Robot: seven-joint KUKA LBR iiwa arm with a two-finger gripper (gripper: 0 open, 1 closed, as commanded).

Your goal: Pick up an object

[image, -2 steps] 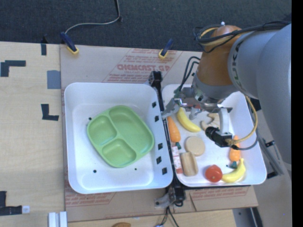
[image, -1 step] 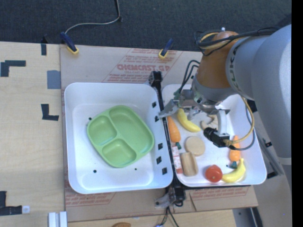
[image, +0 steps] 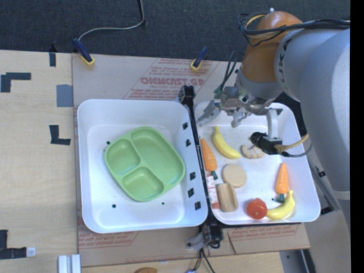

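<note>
Jaws point(image: 224, 116) spread wide, holding nothing, just above curved yellow banana point(image: 225, 144) in right bin point(image: 301, 206)

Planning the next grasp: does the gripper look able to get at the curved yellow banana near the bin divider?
Probably yes. The gripper hangs just above the curved yellow banana in the right white bin; nothing covers it, though the orange carrot lies close beside it.
</note>
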